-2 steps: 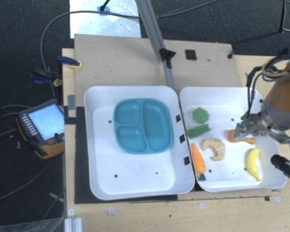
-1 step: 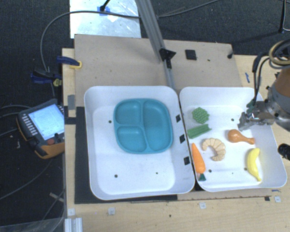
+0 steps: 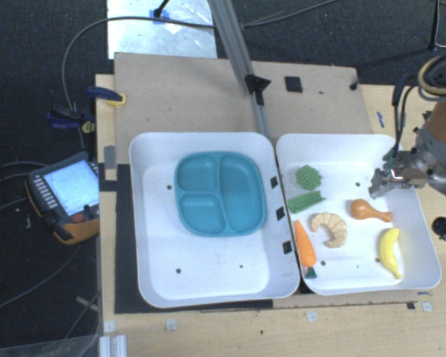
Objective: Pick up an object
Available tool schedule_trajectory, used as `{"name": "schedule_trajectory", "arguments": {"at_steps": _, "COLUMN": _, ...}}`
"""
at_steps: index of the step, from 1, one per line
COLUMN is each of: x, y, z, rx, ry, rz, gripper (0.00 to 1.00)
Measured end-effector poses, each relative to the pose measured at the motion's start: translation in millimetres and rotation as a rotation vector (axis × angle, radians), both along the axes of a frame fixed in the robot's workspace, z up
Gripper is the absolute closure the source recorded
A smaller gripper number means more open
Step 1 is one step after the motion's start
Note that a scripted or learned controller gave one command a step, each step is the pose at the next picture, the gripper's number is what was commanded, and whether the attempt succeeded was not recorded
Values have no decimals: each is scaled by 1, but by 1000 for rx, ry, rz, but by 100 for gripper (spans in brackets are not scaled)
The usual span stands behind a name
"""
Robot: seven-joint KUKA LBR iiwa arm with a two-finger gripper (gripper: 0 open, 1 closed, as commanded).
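We look down at a slant on a bench (image 3: 208,88) carrying two shallow white bins side by side. The left bin (image 3: 156,274) holds a teal plate (image 3: 220,193) with three compartments, lying flat near the bin's middle.

The right bin (image 3: 416,274) holds the toy foods. A green bumpy piece (image 3: 308,176) sits near its upper left, with a flat green piece (image 3: 305,201) just below it. An orange carrot (image 3: 305,244) lies along the bin's left wall, its green end pointing toward the near edge. A tan croissant (image 3: 331,227) rests just right of the carrot. An orange drumstick (image 3: 369,211) lies right of the croissant, and a yellow banana (image 3: 389,251) lies near the bin's lower right corner.

The grey arm reaches in from the right, and its tool (image 3: 383,182) hangs over the right bin's upper right area, just above the drumstick. We see nothing between its fingers, and we cannot tell whether they are open or closed.

Left of the bench, a handheld pendant (image 3: 67,195) with a lit screen rests on the dark floor; we cannot read its writing. No labels are legible anywhere.
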State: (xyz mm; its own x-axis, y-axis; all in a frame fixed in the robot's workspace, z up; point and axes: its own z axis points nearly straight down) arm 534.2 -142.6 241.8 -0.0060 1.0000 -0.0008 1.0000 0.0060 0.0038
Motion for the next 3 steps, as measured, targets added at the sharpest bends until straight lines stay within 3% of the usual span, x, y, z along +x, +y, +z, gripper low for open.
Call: {"name": "schedule_trajectory", "arguments": {"at_steps": 3, "x": -18, "y": 172, "z": -7, "rx": 4, "ry": 4, "rz": 5, "gripper": 100}}
